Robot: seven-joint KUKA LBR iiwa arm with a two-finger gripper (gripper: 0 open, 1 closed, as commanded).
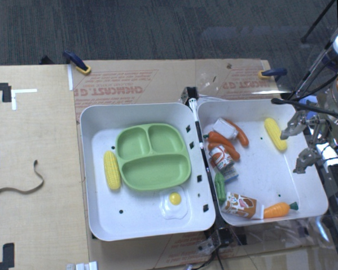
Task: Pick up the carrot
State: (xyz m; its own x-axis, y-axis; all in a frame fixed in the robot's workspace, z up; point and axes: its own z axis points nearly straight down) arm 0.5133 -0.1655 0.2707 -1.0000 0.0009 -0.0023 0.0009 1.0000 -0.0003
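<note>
Down at the near edge of the right bin [308, 212] lies the carrot [276, 210], orange with a green tip pointing right, and its blunt end touches a small carton [240, 206] lying flat just to its left. The end effector [299, 147] hangs at the bin's right side, well apart from the carrot and farther back; from where I stand I cannot tell how it is set, since the metal parts there blur into cables and brackets. To my eye the trouble is the carrot's spot: it sits tight against the bin's near wall, so a descent may clip the rim, or a finger may land on the carton and drag that along instead. The carrot looks smooth and round, so a pinch off its middle could squirt it sideways. A corn cob [275, 134] lies near the end effector and could be knocked on the way across. Farther left in that bin, sausages [226, 140] and a can [221, 159] crowd the dividing wall, out of the likely path. The left bin [99, 208] carries a green plate [153, 156], another corn cob [111, 169] and a fried egg [174, 202]. Both bins rest on a cardboard sheet [132, 85] clamped over a pale wooden worktop [38, 223], with dark carpet [151, 19] beyond.
</note>
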